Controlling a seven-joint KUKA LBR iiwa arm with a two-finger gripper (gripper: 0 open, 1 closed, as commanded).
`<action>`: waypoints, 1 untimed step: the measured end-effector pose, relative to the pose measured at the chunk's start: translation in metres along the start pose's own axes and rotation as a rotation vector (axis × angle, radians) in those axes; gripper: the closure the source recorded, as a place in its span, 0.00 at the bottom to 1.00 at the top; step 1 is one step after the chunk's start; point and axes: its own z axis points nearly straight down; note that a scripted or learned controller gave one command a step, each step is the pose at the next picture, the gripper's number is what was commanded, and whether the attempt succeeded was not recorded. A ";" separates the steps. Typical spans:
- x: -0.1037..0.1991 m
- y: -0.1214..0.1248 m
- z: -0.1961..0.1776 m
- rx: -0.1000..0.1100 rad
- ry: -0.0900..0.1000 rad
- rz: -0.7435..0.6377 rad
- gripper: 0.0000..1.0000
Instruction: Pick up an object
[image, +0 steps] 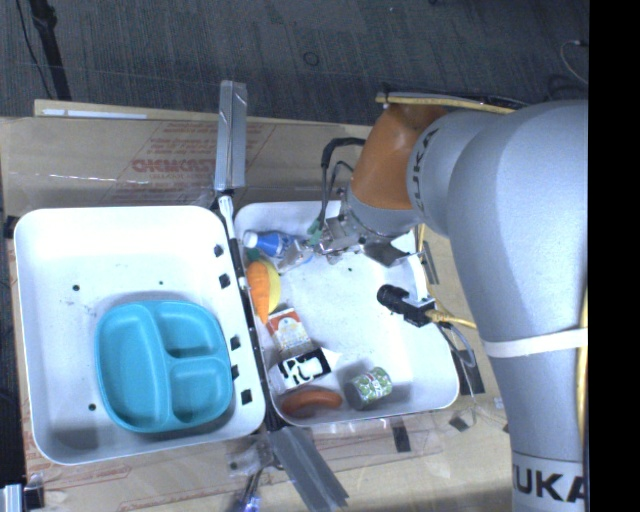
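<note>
— Claw (325, 243) hangs over the right bin's (440, 385) far-left corner; its opening can't be told.

— Targets? A blue bottle (266, 241) sits just beside it, likely within easiest reach.

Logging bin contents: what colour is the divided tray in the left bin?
Light blue; the divided tray shows clearly in the camera view.

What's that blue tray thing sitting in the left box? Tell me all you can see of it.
The blue tray is a light blue divided plate, apparently smooth plastic, with rounded corners and three recessed compartments: one long section along its left side and two smaller ones on the right. It lies flat, right way up, turned slightly askew, on the floor of the left white bin, toward the bin's near edge. Nothing appears to be in its compartments, and nothing but the bin touches it.
</note>
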 end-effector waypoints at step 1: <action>0.000 0.035 0.016 -0.005 -0.002 -0.113 0.00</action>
